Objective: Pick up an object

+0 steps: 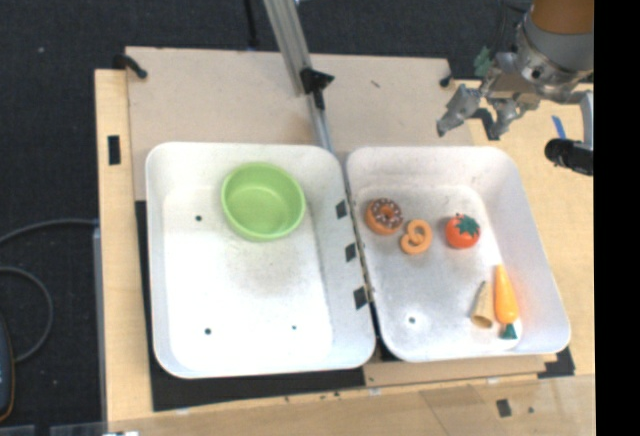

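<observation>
From above, I see the gripper (478,119) hanging spread and unloaded over the right bin's (525,204) far edge. Open room fills that bin's near-left corner. A glossy round tomato (461,231) sits mid-bin beside two ring doughnuts (399,226); a tapered carrot (505,298) lies near the right wall.

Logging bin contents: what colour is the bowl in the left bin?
Light green; the bowl shows clearly in the camera view.
</observation>
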Robot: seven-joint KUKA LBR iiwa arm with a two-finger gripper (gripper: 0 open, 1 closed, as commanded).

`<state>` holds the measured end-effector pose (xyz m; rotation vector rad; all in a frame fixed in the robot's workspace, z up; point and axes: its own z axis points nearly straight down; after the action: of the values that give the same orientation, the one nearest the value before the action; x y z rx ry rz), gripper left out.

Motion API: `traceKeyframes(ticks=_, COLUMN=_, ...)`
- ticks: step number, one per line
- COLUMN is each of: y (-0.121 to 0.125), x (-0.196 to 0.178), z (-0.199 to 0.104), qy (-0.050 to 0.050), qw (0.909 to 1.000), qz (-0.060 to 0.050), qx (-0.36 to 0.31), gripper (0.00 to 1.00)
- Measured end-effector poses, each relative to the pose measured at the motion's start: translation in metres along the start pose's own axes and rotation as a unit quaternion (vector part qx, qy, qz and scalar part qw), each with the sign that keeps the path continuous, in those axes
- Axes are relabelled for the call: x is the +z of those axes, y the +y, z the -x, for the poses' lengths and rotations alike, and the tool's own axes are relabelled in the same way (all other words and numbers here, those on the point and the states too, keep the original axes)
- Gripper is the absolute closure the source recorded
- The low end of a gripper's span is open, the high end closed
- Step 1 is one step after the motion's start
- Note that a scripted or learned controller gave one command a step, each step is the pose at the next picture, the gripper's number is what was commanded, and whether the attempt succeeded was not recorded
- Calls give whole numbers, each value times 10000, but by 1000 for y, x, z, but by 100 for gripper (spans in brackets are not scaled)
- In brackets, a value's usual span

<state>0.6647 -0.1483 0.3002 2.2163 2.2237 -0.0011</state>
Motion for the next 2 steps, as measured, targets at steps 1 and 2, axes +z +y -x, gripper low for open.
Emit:
traceKeyframes(ticks=1, y=0, x=0, z=0, qy=-5, qw=10000, qz=-2, qx=-1, gripper=0)
traceKeyframes(ticks=2, y=-8, x=47, z=7, qy=-4, qw=10000, qz=-23, qx=21, gripper=0)
